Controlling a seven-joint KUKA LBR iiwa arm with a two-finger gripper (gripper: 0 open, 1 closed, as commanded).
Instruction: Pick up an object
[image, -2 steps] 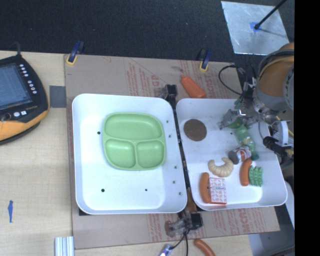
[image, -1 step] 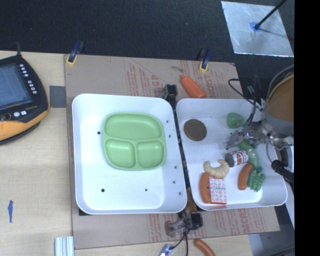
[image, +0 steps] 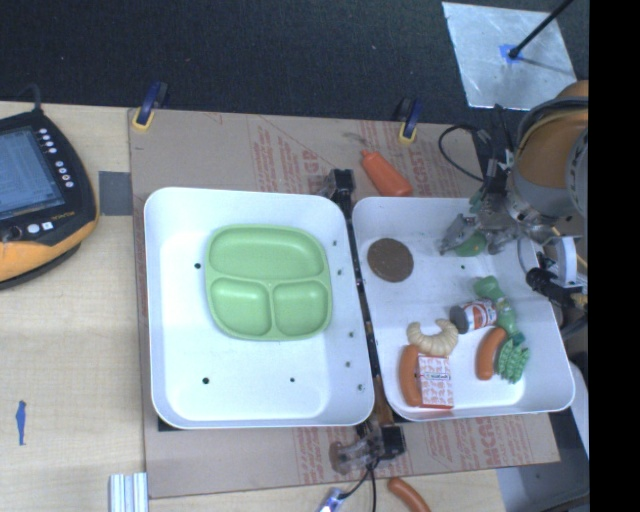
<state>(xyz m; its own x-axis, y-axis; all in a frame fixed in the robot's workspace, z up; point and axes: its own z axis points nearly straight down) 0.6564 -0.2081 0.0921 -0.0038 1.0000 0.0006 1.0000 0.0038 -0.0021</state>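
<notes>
Wooden bench (image: 70, 340) under a cardboard sheet (image: 250, 150) bearing two white bins (image: 170, 300), orange pendant (image: 35, 200) at left.

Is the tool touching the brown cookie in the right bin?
Apart. The camera view shows bare white bin floor between the tool and the brown cookie.

I count two white bins (image: 160, 300), one green divided plate (image: 268, 280) in the nine-o'clock bin, and in the three-o'clock bin one brown disc (image: 390, 259), one croissant (image: 434, 337), one small bottle (image: 474, 317) and two sausages (image: 489, 353).
</notes>
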